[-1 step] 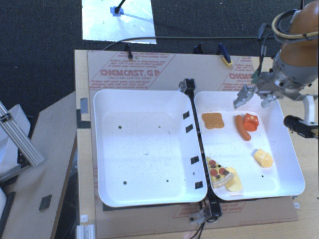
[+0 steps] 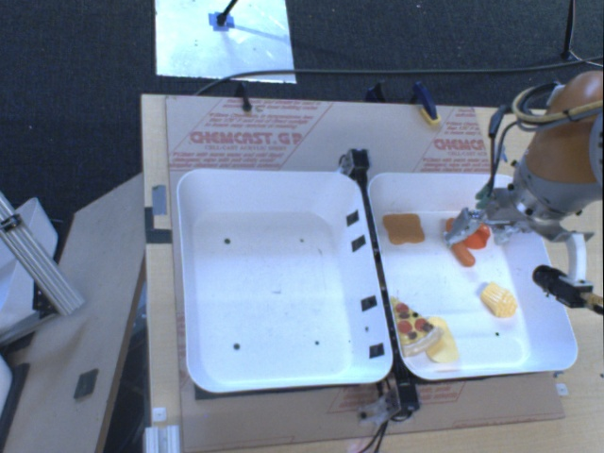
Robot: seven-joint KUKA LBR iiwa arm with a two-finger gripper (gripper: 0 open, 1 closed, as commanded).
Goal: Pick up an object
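My gripper (image 2: 469,226) sits low at the right of the frame, over the orange piece (image 2: 465,249) in the right bin (image 2: 528,352). How wide it stands, I cannot tell. I judge this the grasping step; next comes a clean lift.

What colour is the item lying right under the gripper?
Orange-red, like a carrot; it lies in the right bin beneath the gripper, in the camera view.

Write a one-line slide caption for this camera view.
Gripper low over an orange carrot in the right bin, beside toast, corn and pizza.
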